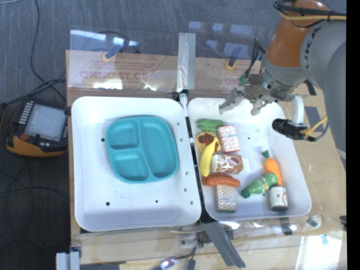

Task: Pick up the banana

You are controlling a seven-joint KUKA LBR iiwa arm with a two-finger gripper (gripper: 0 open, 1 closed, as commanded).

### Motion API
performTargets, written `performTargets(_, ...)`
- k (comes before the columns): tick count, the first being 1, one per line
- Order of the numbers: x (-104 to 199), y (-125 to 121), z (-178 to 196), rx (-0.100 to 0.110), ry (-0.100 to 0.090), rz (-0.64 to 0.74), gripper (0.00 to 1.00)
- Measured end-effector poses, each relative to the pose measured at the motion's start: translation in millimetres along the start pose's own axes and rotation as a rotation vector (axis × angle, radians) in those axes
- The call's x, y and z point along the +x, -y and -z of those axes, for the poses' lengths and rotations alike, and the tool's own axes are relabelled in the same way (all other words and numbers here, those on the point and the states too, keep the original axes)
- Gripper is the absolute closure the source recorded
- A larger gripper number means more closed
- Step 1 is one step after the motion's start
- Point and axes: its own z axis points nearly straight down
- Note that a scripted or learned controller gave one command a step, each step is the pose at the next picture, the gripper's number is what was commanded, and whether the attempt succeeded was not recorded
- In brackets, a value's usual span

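Yellow banana (207,156) in R bin (298,204) w/ toy foods; teal tray (142,148) in L bin (90,207); fingers (229,104) apart.

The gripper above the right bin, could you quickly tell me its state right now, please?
Gripper: open, jaws spread apart, holding nothing, over the back of the right bin; the banana lies apart from it in the bin.
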Motion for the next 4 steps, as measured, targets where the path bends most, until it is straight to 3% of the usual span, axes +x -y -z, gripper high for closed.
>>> performTargets(1, 13.2, 64.5, -95.7, -0.002, 0.000, 0.104, 0.00)
performTargets(2, 62.9, 120.0, -23.6, 0.001, -0.001, -0.130, 0.00)
performTargets(3, 71.6, 116.2, -16.2, 0.002, 0.002, -0.008, 0.00)
performTargets(4, 93.1, 141.9, -24.1, 0.004, 0.001, -0.369, 0.00)
